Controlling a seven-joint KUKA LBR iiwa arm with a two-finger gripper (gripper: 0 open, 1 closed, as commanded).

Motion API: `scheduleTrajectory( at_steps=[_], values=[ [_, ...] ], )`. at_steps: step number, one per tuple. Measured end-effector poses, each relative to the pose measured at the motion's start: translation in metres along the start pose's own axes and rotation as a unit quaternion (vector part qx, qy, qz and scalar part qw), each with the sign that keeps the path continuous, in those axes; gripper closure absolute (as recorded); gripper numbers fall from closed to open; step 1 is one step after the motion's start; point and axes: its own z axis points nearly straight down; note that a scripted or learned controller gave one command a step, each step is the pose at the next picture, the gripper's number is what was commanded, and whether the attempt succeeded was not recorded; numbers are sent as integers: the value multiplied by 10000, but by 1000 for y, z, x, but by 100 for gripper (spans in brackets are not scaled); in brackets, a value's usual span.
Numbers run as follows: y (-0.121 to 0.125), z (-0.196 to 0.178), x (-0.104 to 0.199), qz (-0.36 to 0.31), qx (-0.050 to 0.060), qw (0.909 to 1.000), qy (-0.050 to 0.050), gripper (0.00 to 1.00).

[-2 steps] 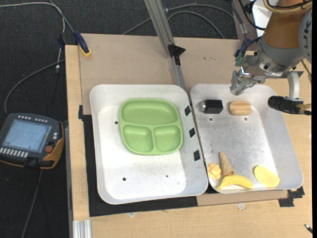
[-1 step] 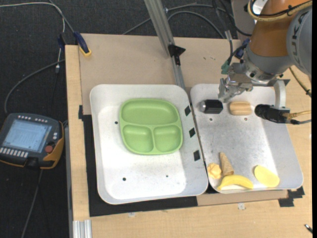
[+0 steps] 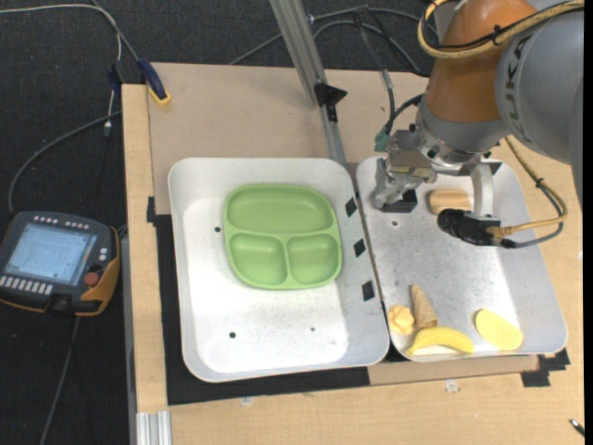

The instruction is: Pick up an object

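The right bin (image 3: 519, 276) holds several small items. A tan block (image 3: 447, 199) lies near its far edge. At the front lie a banana (image 3: 441, 342), a brown cone (image 3: 423, 305), a small peach-coloured piece (image 3: 400, 320) and a yellow round piece (image 3: 498, 330). My gripper (image 3: 395, 193) hangs low over the bin's far left corner, just left of the tan block. I see nothing held in it. The grey and orange arm above hides part of the bin's far edge.
The left bin (image 3: 199, 332) holds a green divided plate (image 3: 282, 235). A black piece on a yellow cable (image 3: 469, 225) hangs over the right bin beside the tan block. A metal post (image 3: 306, 54) rises behind the bins. A teach pendant (image 3: 57, 260) lies at far left.
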Motion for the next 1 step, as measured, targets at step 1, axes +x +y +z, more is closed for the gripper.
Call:
scheduleTrajectory(
  at_steps=[1],
  values=[
    [-24, 10, 54, -1, 7, 10000, 2, 100]
  ],
)
